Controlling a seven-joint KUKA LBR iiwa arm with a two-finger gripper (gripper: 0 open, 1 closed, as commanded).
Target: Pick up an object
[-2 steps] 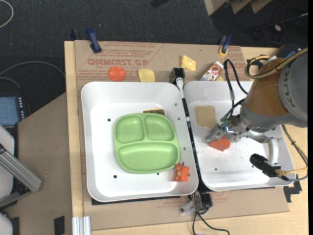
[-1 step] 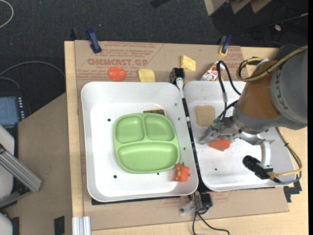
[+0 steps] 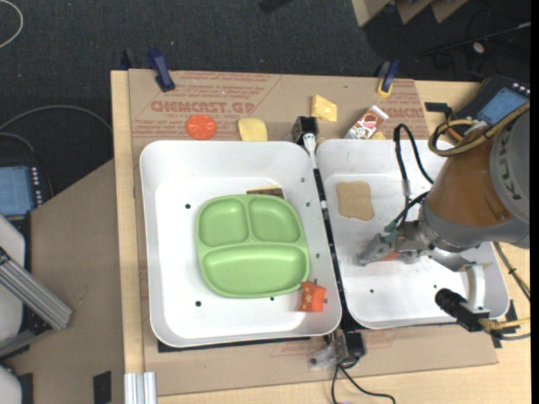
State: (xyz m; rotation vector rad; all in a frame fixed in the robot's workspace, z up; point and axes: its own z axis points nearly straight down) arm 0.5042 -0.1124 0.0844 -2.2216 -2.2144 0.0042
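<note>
I can't tell if the gripper [image 3: 370, 255] in the right bin [image 3: 396, 305] has anything in it; its tip is a small blur. The arm [image 3: 480, 200] runs off the right edge and hides part of that bin. A brown thing [image 3: 265, 193] peeks out behind the green plate [image 3: 251, 247], mostly hidden. The picture on the small packet [image 3: 365, 125] past the bins is too tiny to read.

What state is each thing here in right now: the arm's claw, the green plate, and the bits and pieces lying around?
Gripper: low in the right bin, pointing left; nothing visibly between its fingers.
Green plate: flat, right way up, in the left bin.
Orange block: in the left bin, at the plate's lower right corner.
Tan slice: flat in the right bin, untouched.
Orange disc, yellow pieces, small packet: lying on the board behind the bins.
</note>
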